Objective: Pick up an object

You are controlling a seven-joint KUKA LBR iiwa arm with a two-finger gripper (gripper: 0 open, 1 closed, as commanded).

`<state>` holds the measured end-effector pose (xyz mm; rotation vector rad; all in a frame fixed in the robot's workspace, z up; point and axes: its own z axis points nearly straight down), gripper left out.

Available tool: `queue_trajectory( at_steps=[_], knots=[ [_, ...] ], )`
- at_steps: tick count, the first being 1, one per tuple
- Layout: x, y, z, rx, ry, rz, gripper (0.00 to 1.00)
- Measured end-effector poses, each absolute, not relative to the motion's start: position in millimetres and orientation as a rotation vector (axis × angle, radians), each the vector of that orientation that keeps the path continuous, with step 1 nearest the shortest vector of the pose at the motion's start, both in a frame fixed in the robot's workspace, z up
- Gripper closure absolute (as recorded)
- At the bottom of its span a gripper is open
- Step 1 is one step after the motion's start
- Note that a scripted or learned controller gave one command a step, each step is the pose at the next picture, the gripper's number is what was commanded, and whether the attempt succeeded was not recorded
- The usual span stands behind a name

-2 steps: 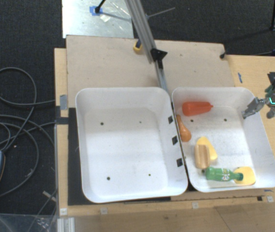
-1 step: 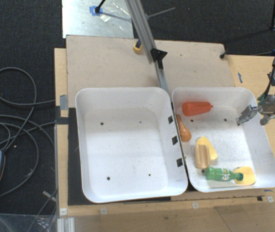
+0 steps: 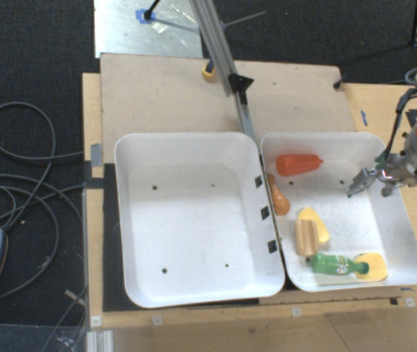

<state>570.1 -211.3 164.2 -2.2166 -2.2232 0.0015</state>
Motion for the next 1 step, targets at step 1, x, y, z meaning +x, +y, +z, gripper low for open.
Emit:
queue_trajectory(
  at_steps=[1],
  knots=[
    [566.5,-213.0,101.9,-2.219,-2.219,0.003,0.00]
  ],
)
